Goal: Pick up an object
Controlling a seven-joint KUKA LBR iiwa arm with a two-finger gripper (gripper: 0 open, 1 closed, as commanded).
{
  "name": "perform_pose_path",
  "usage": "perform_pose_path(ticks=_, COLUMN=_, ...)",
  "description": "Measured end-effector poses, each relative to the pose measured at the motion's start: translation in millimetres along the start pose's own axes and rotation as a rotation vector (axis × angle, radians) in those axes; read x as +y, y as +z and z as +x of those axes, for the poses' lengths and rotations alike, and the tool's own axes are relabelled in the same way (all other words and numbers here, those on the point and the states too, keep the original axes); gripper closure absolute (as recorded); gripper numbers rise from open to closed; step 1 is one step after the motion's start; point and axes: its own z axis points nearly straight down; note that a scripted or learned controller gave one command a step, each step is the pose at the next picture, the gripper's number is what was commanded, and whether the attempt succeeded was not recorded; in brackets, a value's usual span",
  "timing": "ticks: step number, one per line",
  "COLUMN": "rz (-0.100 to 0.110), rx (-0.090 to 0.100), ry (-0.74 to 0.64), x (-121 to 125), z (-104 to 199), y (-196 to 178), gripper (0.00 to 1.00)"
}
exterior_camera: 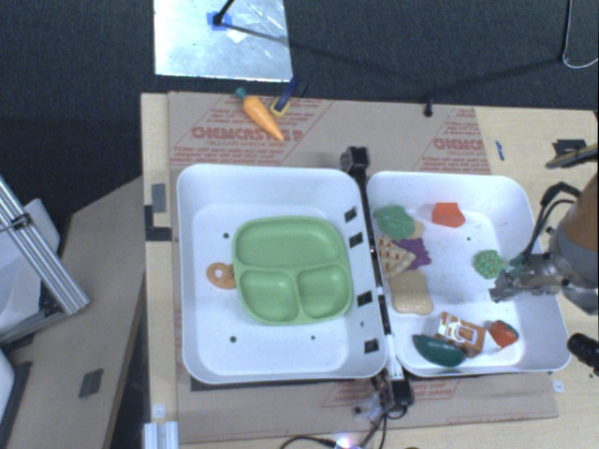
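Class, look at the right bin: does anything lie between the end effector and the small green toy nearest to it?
Nothing visible does. The end effector sits just right of and below the green toy, with bare bin floor between them. The orange piece lies farther back.

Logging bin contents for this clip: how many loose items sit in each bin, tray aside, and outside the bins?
Left bin: 1, a pretzel beside the green divided tray.
Right bin: 9 toy foods.
Outside, on the cardboard: 1 toy carrot.
Total: 11
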Motion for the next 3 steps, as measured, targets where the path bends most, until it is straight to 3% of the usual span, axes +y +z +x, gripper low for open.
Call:
perform_pose_path(ticks=1, rz=-0.003, rx=-0.001, ry=-0.002, x=6.6, z=3.8, y=-62.8, gripper=1.0)
perform_pose_path(ticks=2, rz=0.003, rx=0.001, ry=0.0, x=7.8, z=3.6, y=-67.3, gripper=1.0)
perform_pose_path(ticks=3, rz=0.004, rx=0.004, ry=-0.007, x=27.3, z=58.9, y=-58.2, gripper=1.0)
